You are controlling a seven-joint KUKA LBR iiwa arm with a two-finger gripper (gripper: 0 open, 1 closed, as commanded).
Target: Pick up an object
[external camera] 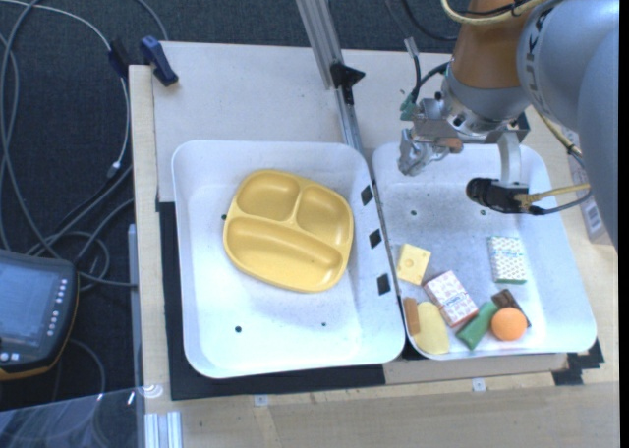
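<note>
- The gripper hangs over the right bin's upper left corner; I cannot tell its state, and nothing shows in its hold.
- The nearest object, a yellow cheese wedge, lies straight below it in the frame, with the other toys clustered lower right.

Pale table on a dark carpeted floor

The table has a light beige top, lit evenly from above, with a blue clamp at its far left corner and a slanted aluminium post rising near its middle. Dark grey floor surrounds it, crossed by looping grey cables. A handheld control pendant with a dark screen and orange trim lies at the lower left.
</note>
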